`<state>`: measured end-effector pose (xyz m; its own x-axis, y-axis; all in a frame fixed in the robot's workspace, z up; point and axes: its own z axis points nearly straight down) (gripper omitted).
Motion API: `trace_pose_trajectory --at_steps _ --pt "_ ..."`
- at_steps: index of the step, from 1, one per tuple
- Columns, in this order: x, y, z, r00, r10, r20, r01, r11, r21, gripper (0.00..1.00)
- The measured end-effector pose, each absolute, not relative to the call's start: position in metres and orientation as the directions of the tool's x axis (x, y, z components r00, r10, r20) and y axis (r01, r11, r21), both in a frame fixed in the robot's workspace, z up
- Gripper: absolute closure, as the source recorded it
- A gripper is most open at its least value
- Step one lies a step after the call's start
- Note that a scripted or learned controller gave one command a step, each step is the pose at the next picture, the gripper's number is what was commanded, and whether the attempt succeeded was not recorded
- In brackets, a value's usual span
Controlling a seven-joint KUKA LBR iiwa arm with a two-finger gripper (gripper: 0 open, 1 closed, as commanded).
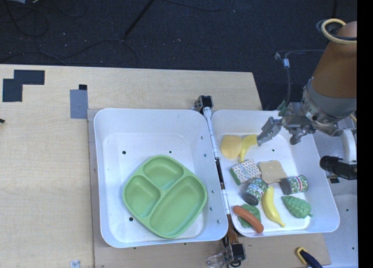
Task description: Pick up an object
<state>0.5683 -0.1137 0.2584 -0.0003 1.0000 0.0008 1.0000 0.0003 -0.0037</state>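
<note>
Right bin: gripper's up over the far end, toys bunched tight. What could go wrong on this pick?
1. Clutter: the banana, small can, patterned block and tan slice sit touching or nearly so. Closing on one may nudge or pinch a neighbour.
2. The gripper hovers by the yellow piece, which looks rounded and could slip out.
3. The hot dog and green cluster lie near the right bin rim, so the wall might block a descent.

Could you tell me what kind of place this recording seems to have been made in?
Most likely a robotics lab set up for grasping trials: a robot arm reaches over two white bins on a wooden bench, the right one holding toy food such as a banana, with cables on the dark carpet.
</note>
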Motion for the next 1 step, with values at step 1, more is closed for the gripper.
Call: trace_pose_trajectory --at_steps 1 --pt "0.5786 -0.1606 0.1002 0.002 1.000 -0.003 1.000 -0.002 0.006 0.00"
